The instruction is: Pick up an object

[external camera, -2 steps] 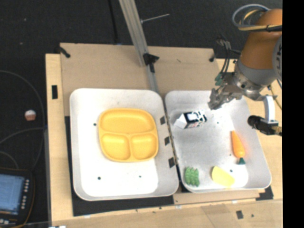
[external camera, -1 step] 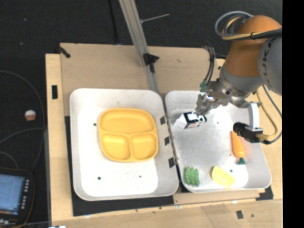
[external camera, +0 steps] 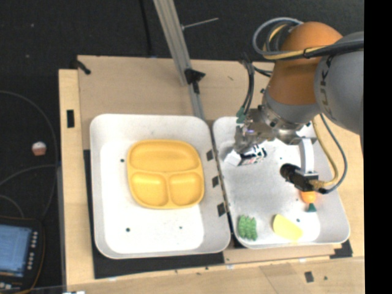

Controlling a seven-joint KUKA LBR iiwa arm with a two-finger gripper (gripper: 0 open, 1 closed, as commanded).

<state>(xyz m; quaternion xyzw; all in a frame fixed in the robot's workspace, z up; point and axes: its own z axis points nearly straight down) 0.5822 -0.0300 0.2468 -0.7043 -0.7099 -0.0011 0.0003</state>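
A green toy [external camera: 247,226] and a yellow lemon-like piece [external camera: 286,227] are seen near the front edge of the right bin [external camera: 331,228], side by side but apart. A small orange piece [external camera: 308,196] lies by the right wall. The gripper [external camera: 248,152] is lowered at the bin's back left; its state cannot be told. A yellow divided plate [external camera: 165,173] rests in the left bin [external camera: 110,225].

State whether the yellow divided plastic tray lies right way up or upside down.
Right way up: the yellow divided plastic tray shows three hollow compartments facing the camera, lying flat in the left white bin.
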